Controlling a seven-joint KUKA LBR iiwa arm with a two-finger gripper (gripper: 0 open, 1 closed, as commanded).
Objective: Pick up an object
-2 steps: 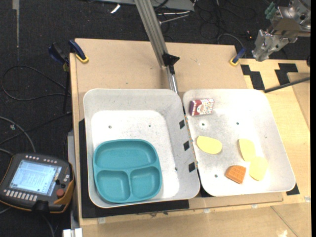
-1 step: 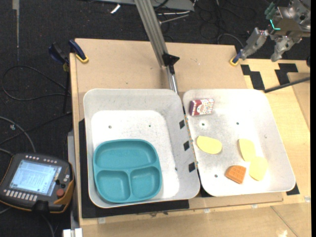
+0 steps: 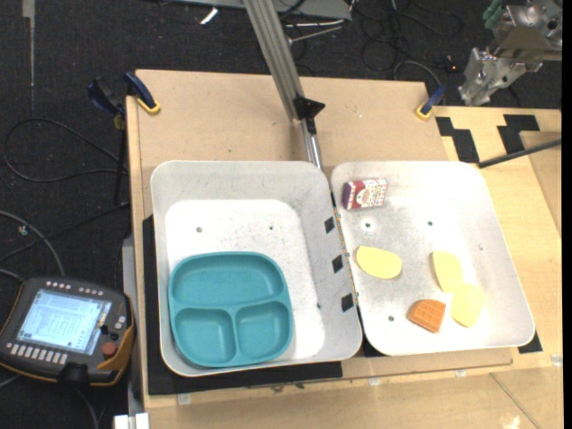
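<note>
Up at the top right corner, the gripper [image 3: 490,77] is hanging over the bench beyond the bins, well apart from every object; whether it is released or clenched I cannot tell. Nothing is sitting in its grasp. Items are lying in the right bin [image 3: 500,239]: a small maroon carton [image 3: 365,194] near the upper left, a yellow oval piece [image 3: 379,263] in the middle, two more yellow pieces [image 3: 456,289] touching toward the right, and an orange waffle-like block [image 3: 427,315] just beside them. A teal divided tray [image 3: 231,308] is resting in the left bin [image 3: 223,186]
</note>
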